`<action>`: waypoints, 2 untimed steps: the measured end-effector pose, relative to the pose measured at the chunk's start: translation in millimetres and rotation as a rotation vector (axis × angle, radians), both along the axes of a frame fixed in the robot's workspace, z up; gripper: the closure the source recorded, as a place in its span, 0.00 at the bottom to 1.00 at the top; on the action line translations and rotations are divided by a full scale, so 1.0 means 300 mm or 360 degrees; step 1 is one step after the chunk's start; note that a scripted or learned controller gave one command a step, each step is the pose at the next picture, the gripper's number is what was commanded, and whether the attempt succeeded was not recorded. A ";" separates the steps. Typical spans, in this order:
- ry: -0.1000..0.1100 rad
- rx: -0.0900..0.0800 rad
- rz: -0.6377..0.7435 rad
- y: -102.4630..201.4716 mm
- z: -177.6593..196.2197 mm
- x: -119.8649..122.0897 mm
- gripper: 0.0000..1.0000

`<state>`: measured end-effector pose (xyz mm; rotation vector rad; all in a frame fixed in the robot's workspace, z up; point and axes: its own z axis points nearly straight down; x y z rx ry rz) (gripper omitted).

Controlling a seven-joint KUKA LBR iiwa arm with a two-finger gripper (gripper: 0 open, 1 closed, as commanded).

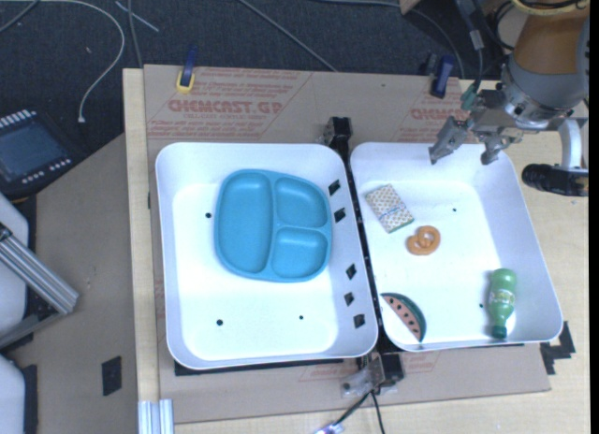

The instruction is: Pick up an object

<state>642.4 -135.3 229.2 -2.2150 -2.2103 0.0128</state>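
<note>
My gripper (465, 151) hangs over the far edge of the right bin (524, 226), its two fingers spread open with nothing between them. Below it in that bin lie a small patterned packet (388, 208), an orange ring (423, 240), a green bottle (501, 303) near the right front corner, and a watermelon slice (404, 316) at the front left. The packet is the nearest of them to the gripper, down and to its left.
The left bin (187, 301) holds a blue divided plate (273, 224). A row of black clips (348, 273) runs along the seam between the bins. Cables trail over the dark floor at the back, and clamps (440, 75) sit on the bench's far edge.
</note>
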 end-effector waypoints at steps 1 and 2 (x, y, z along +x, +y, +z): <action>-0.0022 -0.0004 0.0004 0.001 0.028 0.009 0.00; -0.0013 -0.0002 0.0002 -0.027 -0.148 -0.012 0.00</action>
